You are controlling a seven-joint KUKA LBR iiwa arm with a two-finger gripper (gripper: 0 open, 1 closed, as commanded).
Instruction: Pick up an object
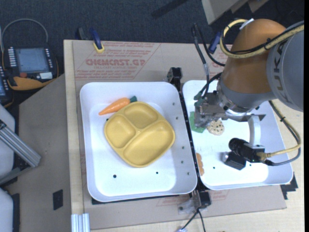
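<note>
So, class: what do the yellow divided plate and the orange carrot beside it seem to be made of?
Yellow three-compartment plate: probably moulded plastic, uniform colour with a soft sheen. Orange carrot with green tip: likely toy plastic, smooth and evenly coloured, though rubber is possible.

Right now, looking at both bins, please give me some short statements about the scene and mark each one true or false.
1. The carrot lies in the left bin. True.
2. The yellow plate has a single compartment. False: it has three.
3. The end effector is over the right bin. True.
4. The cookie sits on the yellow plate. False: it lies in the right bin.
5. The carrot lies inside a plate compartment. False: it lies beside the plate's rim.
</note>
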